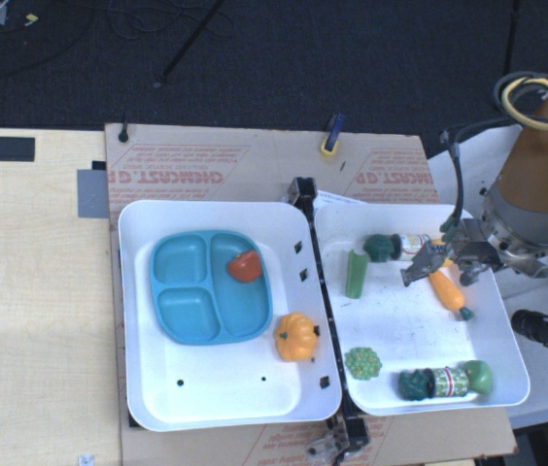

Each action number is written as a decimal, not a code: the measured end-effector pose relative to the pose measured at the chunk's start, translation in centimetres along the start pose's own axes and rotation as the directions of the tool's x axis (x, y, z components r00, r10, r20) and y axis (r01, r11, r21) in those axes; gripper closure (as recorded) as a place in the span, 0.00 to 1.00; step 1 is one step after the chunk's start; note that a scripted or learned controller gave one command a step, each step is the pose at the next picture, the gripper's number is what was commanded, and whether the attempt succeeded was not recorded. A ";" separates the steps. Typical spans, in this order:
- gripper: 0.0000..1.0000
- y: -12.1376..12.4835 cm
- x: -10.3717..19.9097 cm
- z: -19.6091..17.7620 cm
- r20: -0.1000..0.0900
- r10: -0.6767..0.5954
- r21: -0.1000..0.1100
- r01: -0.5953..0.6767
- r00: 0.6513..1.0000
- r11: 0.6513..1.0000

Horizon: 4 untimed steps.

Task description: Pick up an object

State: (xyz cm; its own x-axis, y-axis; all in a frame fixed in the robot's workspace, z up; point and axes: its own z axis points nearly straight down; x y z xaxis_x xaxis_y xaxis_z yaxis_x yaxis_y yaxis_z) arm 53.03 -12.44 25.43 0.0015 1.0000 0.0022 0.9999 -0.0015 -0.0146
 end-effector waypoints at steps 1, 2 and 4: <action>0.00 0.2 0.0 -0.7 0.002 -0.002 -0.013 0.002 1.000 1.000; 0.00 -0.4 0.9 4.9 0.000 -0.003 -0.006 0.003 1.000 1.000; 0.00 0.1 0.3 15.4 0.000 -0.002 -0.006 0.002 1.000 1.000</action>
State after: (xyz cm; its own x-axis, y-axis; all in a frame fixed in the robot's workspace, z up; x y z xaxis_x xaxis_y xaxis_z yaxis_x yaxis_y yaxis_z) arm 52.94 -12.09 10.01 0.0000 1.0000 0.0021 1.0000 0.0000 -0.0087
